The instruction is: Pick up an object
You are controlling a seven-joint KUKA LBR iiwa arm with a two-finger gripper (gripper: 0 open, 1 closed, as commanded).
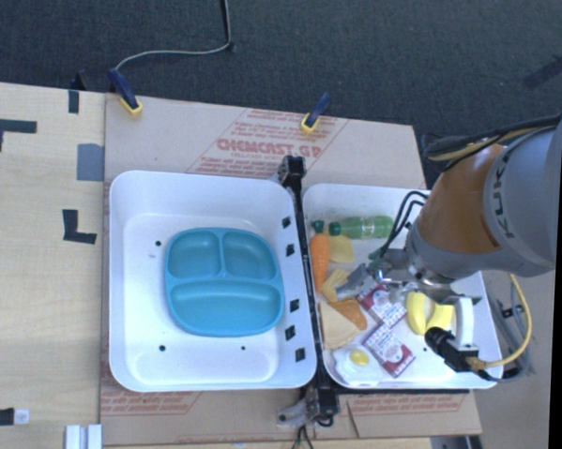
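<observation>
At the far left lay the bare bench top (pixel 35 253) with its dark tape marks, and next came the left bin (pixel 127 286), where a blue divided plate (pixel 225 282) sat flat near the middle. A row of black clips (pixel 293 304) ran down the seam where the two bins met. Just past that seam, in the right bin (pixel 358 193), a carrot (pixel 321 256) lay against the left wall at about nine o'clock from my gripper (pixel 358 284), with an orange wedge-shaped piece (pixel 350 313) below it at about six o'clock. A green bottle (pixel 361 227) lay on its side along the far wall, at about twelve o'clock. My gripper hung low over the middle of this bin, its tips right beside the red-and-white packets (pixel 386 330), which spread away toward five o'clock; whether my fingers were spread or pressed together I could not tell, and I could make out nothing caught between them. A fried egg toy (pixel 356 360) rested at the near wall, at six o'clock. A yellow piece (pixel 417 309) lay at about four o'clock, half under my wrist, and my arm (pixel 507 207) ran off toward two o'clock.
</observation>
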